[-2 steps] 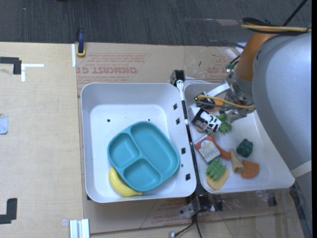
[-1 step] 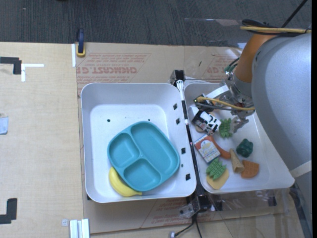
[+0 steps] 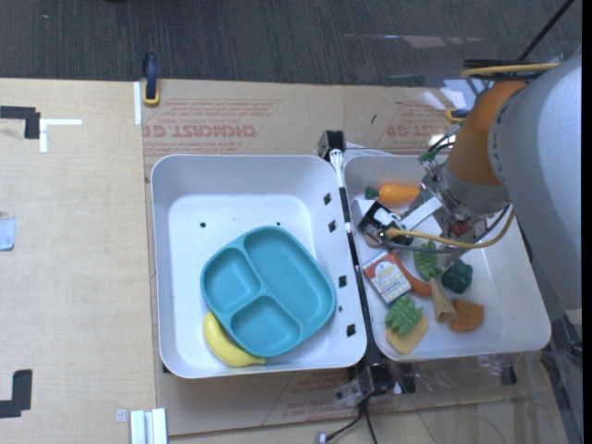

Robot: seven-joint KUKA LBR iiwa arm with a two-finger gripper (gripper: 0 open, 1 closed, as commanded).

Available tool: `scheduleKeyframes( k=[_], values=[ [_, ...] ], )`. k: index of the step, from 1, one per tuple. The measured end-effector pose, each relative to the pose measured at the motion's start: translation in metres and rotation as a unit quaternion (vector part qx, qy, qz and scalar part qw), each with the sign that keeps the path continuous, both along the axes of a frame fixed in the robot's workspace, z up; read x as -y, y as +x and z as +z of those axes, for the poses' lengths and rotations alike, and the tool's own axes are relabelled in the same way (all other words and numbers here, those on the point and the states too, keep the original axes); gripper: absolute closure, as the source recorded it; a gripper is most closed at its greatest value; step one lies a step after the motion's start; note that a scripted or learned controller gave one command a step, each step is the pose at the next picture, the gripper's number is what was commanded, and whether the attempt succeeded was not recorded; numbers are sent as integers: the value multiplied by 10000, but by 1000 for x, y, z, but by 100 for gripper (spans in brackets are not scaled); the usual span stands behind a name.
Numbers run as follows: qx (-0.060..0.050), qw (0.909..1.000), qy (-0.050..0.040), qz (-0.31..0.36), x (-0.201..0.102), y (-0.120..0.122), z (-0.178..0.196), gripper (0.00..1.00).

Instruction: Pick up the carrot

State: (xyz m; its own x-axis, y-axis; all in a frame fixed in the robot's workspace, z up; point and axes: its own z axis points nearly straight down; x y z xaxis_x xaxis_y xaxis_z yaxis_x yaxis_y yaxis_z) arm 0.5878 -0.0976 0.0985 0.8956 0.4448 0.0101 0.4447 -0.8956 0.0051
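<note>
The gripper (image 3: pixel 456 232) hangs low over the middle of the right bin (image 3: pixel 504 289). The wrist above hides its tip, so I cannot tell whether it is open or closed, and nothing shows in its grasp. The carrot (image 3: pixel 400 193) lies at about ten o'clock from it, near the bin's back-left corner, with its green top pointing at nine o'clock towards the wall between the bins. It lies flat and apart from the other toys, which probably leaves room for a grasp across its body, though the nearby wall may crowd one side.

At six o'clock from the gripper sit two green pieces (image 3: pixel 442 269), very close to it. At eight o'clock lies a red-and-white packet (image 3: pixel 388 278) with a thin orange stick (image 3: pixel 420 286) just beside it, which could be mistaken for the target. Further off at six o'clock is an orange wedge (image 3: pixel 467 315).

Well away at nine o'clock, the left bin (image 3: pixel 185 211) holds a blue divided plate (image 3: pixel 268 289) that overlaps a banana (image 3: pixel 227 342).
</note>
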Motion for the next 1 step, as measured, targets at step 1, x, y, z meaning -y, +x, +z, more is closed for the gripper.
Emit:
scheduleKeyframes(
  k=[1],
  values=[
    [-179, 9991, 4, -389, 9, 52, -3, 0]
  ],
)
